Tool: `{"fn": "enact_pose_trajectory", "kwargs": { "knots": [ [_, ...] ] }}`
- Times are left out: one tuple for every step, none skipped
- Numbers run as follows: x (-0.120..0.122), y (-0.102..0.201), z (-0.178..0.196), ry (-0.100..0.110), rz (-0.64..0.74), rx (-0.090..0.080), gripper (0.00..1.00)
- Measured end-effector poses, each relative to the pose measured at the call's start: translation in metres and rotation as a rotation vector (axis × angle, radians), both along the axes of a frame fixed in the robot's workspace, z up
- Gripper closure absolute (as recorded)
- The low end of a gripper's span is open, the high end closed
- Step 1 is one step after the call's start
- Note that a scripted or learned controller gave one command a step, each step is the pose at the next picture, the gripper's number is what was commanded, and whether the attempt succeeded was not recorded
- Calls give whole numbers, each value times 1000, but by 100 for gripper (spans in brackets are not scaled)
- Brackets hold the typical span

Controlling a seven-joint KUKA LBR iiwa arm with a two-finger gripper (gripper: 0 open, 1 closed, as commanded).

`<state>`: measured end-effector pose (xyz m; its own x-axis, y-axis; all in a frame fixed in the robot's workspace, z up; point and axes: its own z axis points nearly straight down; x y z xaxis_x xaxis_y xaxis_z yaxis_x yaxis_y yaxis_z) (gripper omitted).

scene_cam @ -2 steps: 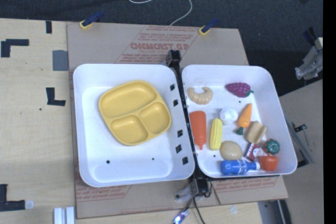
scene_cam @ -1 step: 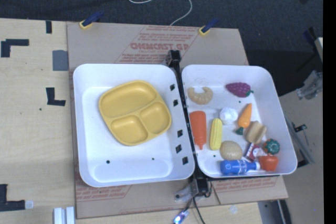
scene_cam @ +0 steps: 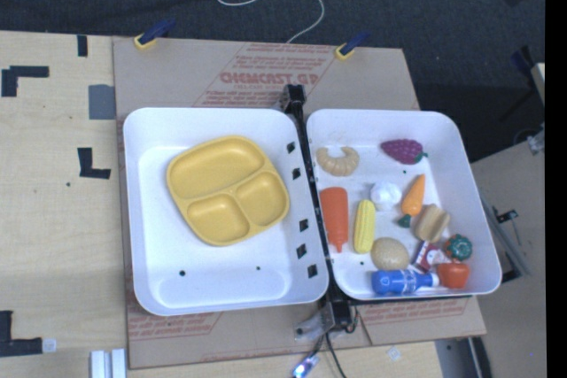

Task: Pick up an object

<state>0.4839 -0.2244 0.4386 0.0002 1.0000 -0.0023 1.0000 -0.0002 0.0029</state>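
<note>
Two white bins sit side by side on a sheet of cardboard (scene_cam: 266, 80). The things to pick from are all in the right bin (scene_cam: 461, 155).

Taking that bin as a clock face:
- A purple bunch of grapes (scene_cam: 402, 150) lies at about 12 o'clock.
- A tan croissant (scene_cam: 338, 160) lies at 10.
- Near the middle is a small white piece (scene_cam: 384, 193). A little orange carrot (scene_cam: 413, 193) is tilted just beside it, toward 2 o'clock.
- A long orange-red sausage shape (scene_cam: 334, 217) lies at 8 o'clock along the inner wall, with a yellow corn cob (scene_cam: 364, 226) near it, both pointing roughly 12 to 6.
- A pale potato (scene_cam: 390, 253) sits at 6 o'clock, and a blue bottle (scene_cam: 403, 281) lies on its side below it against the near wall.
- A brown bun-like piece (scene_cam: 431, 223) is at 4 o'clock. A red tomato (scene_cam: 454, 274) is crowded into the corner at 5, touching the bottle's end.

The left bin (scene_cam: 142, 217) carries a yellow divided plate (scene_cam: 229, 189), set toward its 11 o'clock side and lying flat.

None of the toys looks lifted; each rests on the bin floor. As for the gripper, I cannot tell whether it is wide, narrow or holding anything.
</note>
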Motion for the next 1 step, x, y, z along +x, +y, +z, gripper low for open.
{"fn": "enact_pose_trajectory", "kwargs": {
  "knots": [
    [0,1,66,-5,2,-2,100]
  ]
}}
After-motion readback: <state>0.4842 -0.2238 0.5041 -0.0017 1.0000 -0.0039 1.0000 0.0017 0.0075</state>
